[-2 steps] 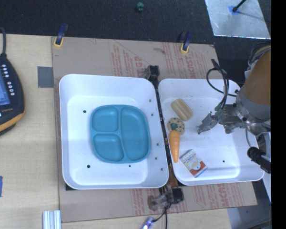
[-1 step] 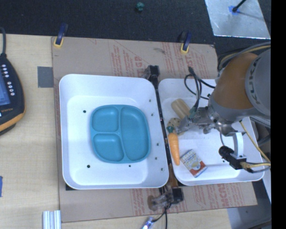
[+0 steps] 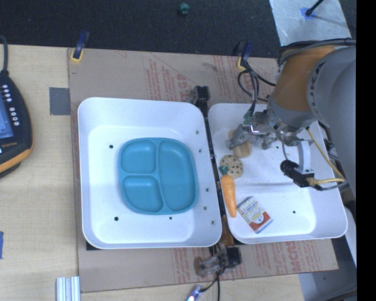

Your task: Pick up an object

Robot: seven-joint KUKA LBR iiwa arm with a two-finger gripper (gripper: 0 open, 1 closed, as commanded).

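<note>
While the grey arm (image 3: 313, 86) with its orange band leans in from the right, its gripper (image 3: 244, 137) sits low over the far left part of the right bin (image 3: 301, 221), and from where I stand I can't tell how the pincer is set or whether it has anything, since the wrist and its cables cover it. Just under the gripper there's a small tan piece (image 3: 241, 149), touching or very nearly touching the metal; I can't make out which. Right beside that, a little nearer to me, lies a round cookie (image 3: 231, 166) with dark chips, flat on the bin floor. Next comes an orange carrot (image 3: 228, 195), stretched along the bin's left wall, its green top almost against the cookie. Close to the carrot's lower end a small white and red card (image 3: 255, 214) lies tilted on the floor. Over in the left bin (image 3: 100, 218) a blue divided plate (image 3: 157, 175) rests in the middle, three compartments facing up. Both bins stand on a brown cardboard sheet (image 3: 144, 74), and a handheld pendant (image 3: 3, 127) with an orange rim lies on the bench at the far left.
</note>
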